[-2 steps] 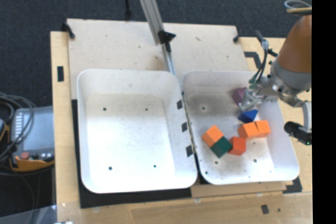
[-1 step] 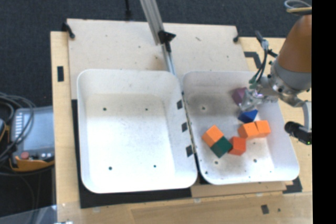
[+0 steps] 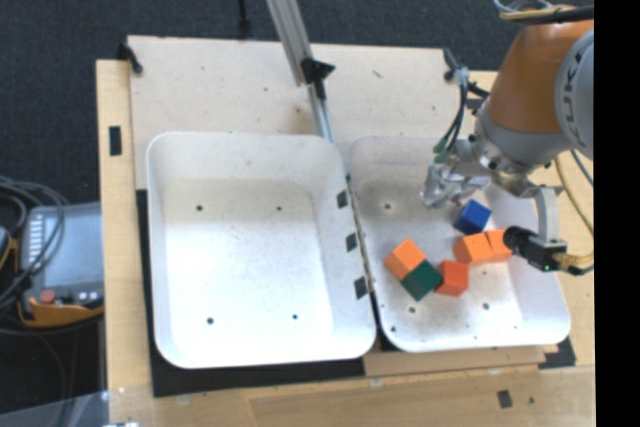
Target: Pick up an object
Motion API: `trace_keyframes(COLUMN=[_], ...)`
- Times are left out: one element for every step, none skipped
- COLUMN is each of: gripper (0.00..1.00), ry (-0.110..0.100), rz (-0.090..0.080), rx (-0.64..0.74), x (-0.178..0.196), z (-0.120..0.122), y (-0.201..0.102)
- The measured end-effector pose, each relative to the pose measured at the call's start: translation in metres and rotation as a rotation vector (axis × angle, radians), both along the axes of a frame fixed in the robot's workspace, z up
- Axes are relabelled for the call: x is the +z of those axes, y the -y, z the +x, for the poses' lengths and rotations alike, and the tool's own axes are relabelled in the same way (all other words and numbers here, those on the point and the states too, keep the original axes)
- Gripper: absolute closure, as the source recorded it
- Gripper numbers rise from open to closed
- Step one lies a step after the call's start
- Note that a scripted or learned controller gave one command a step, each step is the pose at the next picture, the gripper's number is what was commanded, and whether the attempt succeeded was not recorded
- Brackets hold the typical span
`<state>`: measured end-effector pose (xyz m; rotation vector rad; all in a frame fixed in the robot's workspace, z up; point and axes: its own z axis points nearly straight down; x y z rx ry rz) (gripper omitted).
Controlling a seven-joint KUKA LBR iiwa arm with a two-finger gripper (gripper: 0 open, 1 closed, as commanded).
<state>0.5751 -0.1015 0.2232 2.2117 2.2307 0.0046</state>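
The right bin (image 3: 400, 330) holds several small blocks: a blue cube (image 3: 473, 215), an orange block (image 3: 484, 246), an orange cube (image 3: 405, 257), a dark green cube (image 3: 422, 279) and a red-orange cube (image 3: 454, 278). My gripper (image 3: 441, 190) hangs over the upper middle of that bin, just left of and above the blue cube. The wrist and the orange band above it cover the bin's upper right corner. Nothing shows between the fingers.
The left bin (image 3: 165, 215) lies beside the right one, their rims meeting along the middle. A slanted metal pole (image 3: 285, 10) rises from behind the bins. Cables (image 3: 555, 260) run along the right bin's right side.
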Motion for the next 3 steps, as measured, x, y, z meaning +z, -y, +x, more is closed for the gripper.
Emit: trace_keyframes(gripper=[1.00,1.00,1.00], ry=[0.001,-0.002,-0.001], rz=[0.000,-0.001,0.000], rx=[0.000,-0.001,0.001], x=[0.012,0.002,0.006], z=[0.006,0.014,0.021], y=[-0.049,-0.101,-0.164])
